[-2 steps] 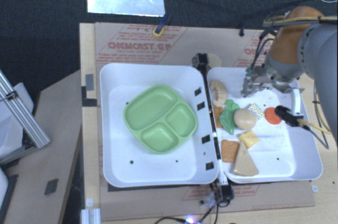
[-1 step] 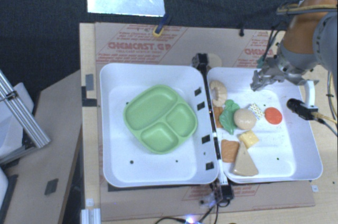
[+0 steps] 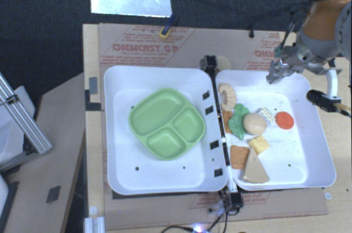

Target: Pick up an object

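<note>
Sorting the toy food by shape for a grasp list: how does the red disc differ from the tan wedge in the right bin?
The red disc is round and bright red-orange; the tan wedge is triangular and pale beige. The disc is smaller than the wedge. The disc lies alone toward the bin's right side; the wedge sits near the front, beside an orange-brown piece. Both lie flat in the right bin.

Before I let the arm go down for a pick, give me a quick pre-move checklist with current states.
1. Pincer carries nothing: ok, nothing seen between its tips.
2. Pincer over the right bin: ok, at its far edge, above the rim.
3. Pincer lined up over an item: not ok, the orange disc and beige ball lie nearer the camera.
4. Pincer opening: cannot tell.
5. Target free-standing: ok for the orange disc; not ok for the ball, which touches the green leafy piece.
6. Green tray sits in the left bin, away from the pick: ok.
</note>
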### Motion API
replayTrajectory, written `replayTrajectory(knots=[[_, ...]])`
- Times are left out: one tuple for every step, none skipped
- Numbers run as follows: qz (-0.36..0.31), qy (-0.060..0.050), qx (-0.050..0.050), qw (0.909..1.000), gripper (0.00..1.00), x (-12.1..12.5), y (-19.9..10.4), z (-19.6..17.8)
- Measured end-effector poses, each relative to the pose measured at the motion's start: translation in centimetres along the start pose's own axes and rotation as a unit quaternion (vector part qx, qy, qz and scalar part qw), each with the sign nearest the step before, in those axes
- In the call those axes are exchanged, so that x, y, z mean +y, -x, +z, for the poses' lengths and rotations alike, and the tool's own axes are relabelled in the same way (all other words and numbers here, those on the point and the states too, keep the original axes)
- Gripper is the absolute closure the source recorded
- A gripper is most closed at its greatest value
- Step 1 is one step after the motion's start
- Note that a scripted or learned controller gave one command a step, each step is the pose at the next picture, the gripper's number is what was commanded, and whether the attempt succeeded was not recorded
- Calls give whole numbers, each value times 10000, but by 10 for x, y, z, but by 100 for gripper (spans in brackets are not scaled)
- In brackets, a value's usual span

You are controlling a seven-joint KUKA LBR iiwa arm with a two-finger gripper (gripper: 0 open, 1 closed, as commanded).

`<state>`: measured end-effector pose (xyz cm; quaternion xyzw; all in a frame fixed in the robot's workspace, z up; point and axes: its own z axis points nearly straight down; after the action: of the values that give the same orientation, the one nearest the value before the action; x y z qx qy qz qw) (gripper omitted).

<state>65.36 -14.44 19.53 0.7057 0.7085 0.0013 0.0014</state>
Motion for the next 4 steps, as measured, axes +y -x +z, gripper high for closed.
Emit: replayTrajectory(knots=[[-2,-4,1,10000,100,1,0,-30],[-5,-18,1,10000,100,-31,-37,-33],[-20,-21,7,10000,100,-48,-88,-20],[-14,-8,5,10000,100,-54,-108,-39]])
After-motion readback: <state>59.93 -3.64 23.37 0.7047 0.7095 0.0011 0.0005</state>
